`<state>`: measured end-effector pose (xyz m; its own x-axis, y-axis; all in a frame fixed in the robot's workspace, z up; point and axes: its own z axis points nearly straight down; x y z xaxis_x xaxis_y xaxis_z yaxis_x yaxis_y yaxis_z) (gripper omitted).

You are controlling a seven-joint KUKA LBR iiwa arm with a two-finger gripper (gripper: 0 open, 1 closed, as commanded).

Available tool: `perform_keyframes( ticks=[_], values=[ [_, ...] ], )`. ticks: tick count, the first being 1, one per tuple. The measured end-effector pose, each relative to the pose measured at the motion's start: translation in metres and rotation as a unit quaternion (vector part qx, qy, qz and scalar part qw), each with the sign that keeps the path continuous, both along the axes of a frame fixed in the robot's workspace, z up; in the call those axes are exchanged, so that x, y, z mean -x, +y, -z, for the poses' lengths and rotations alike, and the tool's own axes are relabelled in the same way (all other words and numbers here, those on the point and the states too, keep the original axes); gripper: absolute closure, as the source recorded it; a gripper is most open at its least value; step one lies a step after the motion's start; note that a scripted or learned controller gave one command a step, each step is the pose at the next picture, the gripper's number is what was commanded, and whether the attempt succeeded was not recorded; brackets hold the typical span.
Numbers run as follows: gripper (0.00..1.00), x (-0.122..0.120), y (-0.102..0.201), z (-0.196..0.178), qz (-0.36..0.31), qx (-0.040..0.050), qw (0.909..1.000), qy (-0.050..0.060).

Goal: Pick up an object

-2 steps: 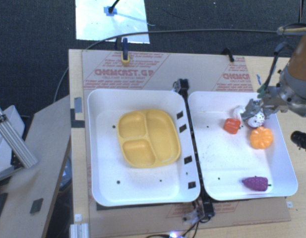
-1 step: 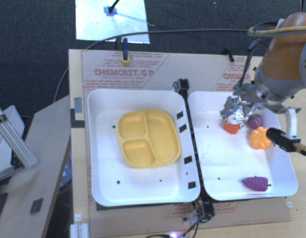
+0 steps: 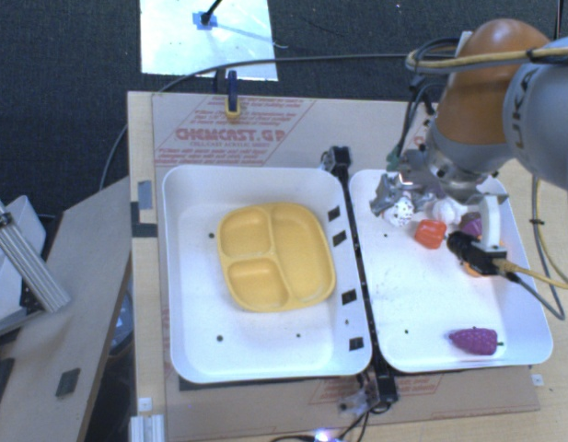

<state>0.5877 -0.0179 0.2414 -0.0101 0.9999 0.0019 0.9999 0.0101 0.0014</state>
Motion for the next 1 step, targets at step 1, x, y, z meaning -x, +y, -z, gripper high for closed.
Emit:
perform_keyframes(
  ticks=[1],
  values=[
    [1.0,-0.02,0.0471,0.0138,0.0,0.0003,1.0,0.0]
  ],
)
